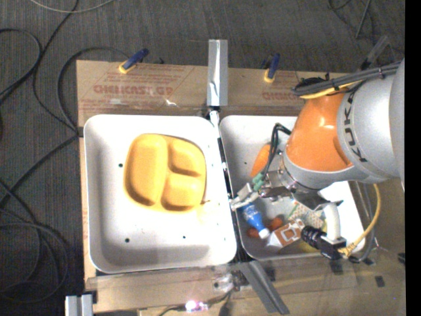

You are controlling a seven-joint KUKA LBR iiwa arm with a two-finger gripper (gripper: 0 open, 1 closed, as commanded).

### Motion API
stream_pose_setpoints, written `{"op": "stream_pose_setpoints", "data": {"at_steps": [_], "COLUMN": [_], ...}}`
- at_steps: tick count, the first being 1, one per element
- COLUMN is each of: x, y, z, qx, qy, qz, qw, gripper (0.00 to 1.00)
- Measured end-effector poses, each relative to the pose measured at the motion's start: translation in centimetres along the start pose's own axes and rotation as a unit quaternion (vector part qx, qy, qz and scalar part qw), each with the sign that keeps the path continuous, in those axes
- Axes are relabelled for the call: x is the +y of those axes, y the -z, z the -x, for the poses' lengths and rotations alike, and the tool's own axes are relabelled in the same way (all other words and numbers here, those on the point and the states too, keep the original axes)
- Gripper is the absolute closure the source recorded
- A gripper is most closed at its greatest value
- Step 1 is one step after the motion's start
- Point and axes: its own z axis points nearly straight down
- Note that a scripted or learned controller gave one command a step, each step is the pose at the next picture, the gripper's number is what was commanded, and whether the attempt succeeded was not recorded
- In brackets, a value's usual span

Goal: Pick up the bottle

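Although the gripper [248,195] hangs low over the right bin [242,143], the task looks unfinished: the bottle [252,214] lies on the bin floor in the lower middle of the frame, just below the gripper and close to the bin's left wall. It is a small blue and white bottle on its side, with its pale cap end toward the lower right. Nothing can be seen lifted off the floor. Whether the gripper is spread or closed cannot be told from this slant, nor whether it touches the bottle, so no grasp can be claimed. By this reading, the closing, the lift and the clearing of the bin are all left to do.

The right bin is crowded. An orange rounded object [262,158] sits half hidden under the arm, a small red piece [252,231] lies just beside the bottle, and a brown and white packet [284,233] rests near the bin's lower edge.

The left bin [99,176] holds one thing, a yellow divided tray [166,171], set toward its upper middle.
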Motion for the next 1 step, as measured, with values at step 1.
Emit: {"op": "stream_pose_setpoints", "data": {"at_steps": [1], "x": [-0.7], "y": [-0.01], "z": [5.48], "qx": [0.0], "qy": [-0.019], "qz": [0.0], "qw": [0.9998], "gripper": [0.0]}}
